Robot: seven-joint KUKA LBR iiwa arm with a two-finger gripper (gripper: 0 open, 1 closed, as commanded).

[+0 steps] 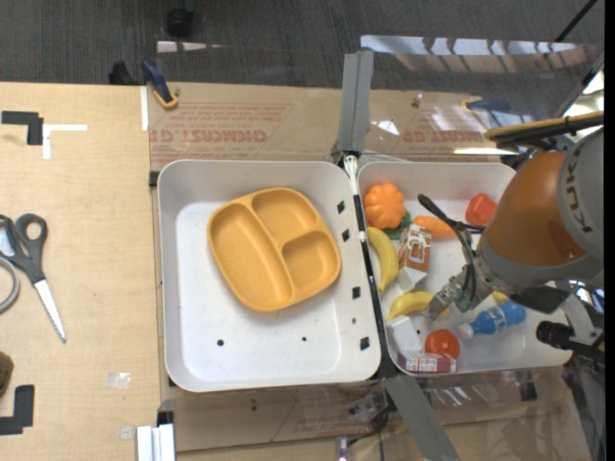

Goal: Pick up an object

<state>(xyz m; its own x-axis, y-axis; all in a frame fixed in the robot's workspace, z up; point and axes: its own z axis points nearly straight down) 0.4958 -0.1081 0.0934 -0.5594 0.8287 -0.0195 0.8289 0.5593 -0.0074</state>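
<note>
Two white bins sat side by side on the table, and the action was all in the right bin [500, 173]. The arm [538, 214] reached in from the right edge, its gripper [452, 296] down low among the clutter near that bin's middle; whether the fingers were open or closed on anything, I could not tell from this angle. Just left of the gripper lay a banana [381, 257], with a second yellow piece [411, 303] touching or nearly touching the gripper tip. An orange pumpkin [383, 204] sat toward the bin's far left corner, a small carton [416, 249] beside the banana, a red tomato [442, 343] near the front edge, and a blue bottle [495, 319] just right of the gripper. Over in the left bin [183, 286], a yellow divided plate [274, 248] rested alone. Scissors [36, 272] lay at the table's left edge.
</note>
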